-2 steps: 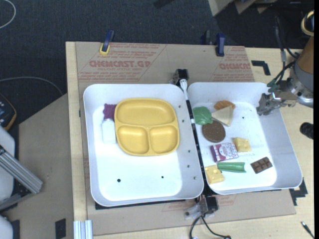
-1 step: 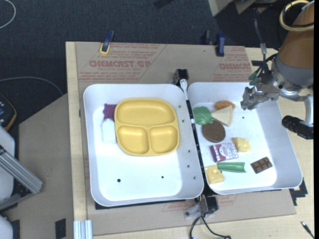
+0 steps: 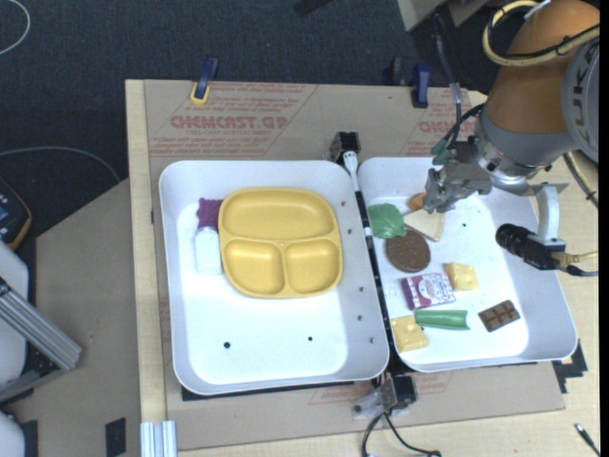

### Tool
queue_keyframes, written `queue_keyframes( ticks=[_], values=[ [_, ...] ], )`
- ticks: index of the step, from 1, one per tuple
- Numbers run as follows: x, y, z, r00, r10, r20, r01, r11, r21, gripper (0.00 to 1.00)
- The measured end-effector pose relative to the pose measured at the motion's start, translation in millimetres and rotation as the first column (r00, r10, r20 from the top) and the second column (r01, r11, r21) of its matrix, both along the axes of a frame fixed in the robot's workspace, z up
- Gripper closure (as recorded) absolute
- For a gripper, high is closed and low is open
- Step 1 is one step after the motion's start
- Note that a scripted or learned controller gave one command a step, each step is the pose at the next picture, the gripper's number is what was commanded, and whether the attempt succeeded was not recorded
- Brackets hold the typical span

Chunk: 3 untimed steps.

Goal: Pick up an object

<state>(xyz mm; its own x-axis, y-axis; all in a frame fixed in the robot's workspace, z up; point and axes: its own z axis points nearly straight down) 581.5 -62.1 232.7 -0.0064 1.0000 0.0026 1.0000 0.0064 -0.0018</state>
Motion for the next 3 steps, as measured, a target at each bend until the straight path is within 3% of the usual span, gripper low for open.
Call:
queue_keyframes(
  ticks=[1, 3],
  values=[
    [8, 21, -8, 1.000, -0.004, 0.000, 0.004, 1.000, -0.002, 1.00],
    [-3, 10, -7, 1.000, -0.008, -0.002, 0.008, 1.000, -0.002, 1.00]
  ],
)
